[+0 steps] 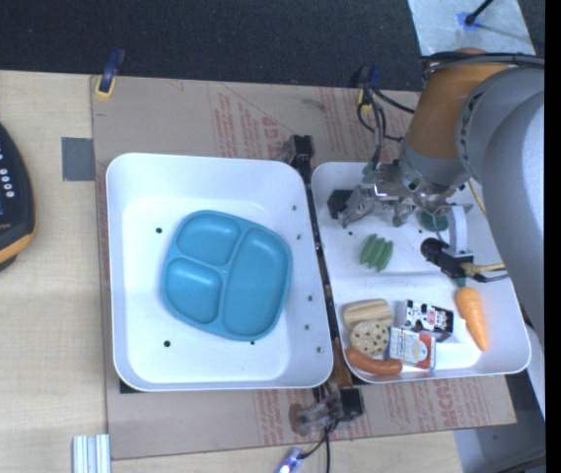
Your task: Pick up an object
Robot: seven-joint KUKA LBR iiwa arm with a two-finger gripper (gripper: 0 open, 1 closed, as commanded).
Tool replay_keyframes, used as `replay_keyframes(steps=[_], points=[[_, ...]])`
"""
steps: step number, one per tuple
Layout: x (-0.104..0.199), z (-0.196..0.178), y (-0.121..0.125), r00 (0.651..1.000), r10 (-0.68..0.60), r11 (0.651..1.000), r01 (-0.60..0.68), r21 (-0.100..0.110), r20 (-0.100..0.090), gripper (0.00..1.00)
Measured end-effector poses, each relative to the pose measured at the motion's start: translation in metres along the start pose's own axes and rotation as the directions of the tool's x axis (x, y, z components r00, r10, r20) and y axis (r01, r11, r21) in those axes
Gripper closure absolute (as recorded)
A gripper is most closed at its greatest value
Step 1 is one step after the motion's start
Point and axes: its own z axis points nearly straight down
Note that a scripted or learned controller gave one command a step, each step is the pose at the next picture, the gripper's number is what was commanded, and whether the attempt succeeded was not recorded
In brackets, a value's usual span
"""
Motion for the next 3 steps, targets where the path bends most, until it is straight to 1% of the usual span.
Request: replay_keyframes(steps=[1, 2, 3], points=[[-0.041, 0.0, 0.001, 1.0, 0.0, 1.0, 0.0, -0.005, -0.006, 0.0], [-0.028, 0.0, 0.0, 1.0, 0.0, 1.0, 0.0, -0.008, -0.004, 0.0], [-0.042, 0.0, 0.001, 1.0, -0.002, 1.0, 0.001, -0.004, -0.008, 0.0]])
